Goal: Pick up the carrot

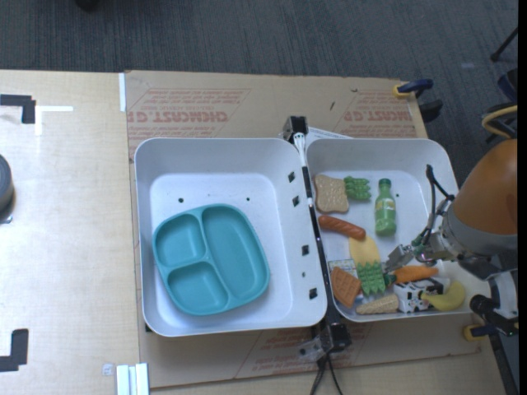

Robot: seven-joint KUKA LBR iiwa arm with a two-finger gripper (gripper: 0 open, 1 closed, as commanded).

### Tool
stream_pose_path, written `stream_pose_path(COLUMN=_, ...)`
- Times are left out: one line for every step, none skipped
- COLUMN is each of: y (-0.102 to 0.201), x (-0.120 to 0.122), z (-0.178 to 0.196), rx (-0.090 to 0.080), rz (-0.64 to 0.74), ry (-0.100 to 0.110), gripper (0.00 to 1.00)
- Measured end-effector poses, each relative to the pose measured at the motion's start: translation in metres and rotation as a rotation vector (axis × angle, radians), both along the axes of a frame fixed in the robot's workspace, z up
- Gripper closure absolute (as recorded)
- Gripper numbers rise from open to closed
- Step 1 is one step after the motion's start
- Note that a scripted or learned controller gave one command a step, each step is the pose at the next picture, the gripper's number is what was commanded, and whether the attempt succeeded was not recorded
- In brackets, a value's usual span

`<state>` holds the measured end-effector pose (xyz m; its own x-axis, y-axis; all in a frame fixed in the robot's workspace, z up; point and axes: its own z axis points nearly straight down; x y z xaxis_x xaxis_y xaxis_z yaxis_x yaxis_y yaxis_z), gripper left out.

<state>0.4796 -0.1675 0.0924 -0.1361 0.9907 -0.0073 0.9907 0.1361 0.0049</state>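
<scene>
The carrot (pixel 414 275), orange and lying roughly level, rests in the right bin (pixel 375 161) near its lower right corner, among other toy food. My gripper (pixel 402 258) comes in from the right and sits low over the bin, just above and to the left of the carrot's near end. Its tip is very close to the carrot; contact cannot be made out. The arm's orange band (pixel 494 189) hangs over the bin's right wall.
Around the carrot lie a green leafy piece (pixel 370 276), yellow cheese (pixel 366 251), a banana (pixel 449 296) and a cracker (pixel 377 305). Farther back are a sausage (pixel 341 226), bread (pixel 331 192) and a green bottle (pixel 384 206). A teal divided plate (pixel 212 259) lies in the left bin (pixel 206 159).
</scene>
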Motion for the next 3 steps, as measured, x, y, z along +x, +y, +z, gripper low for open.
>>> stream_pose_path(y=0.006, x=0.002, z=0.001, rx=0.0, rz=0.286, ry=-0.002, gripper=0.0)
stream_pose_path(y=0.006, x=0.004, z=0.01, rx=-0.001, rz=0.281, ry=-0.006, gripper=1.0)
stream_pose_path(y=0.059, x=0.0, z=0.006, rx=0.005, rz=0.262, ry=0.004, gripper=1.0)
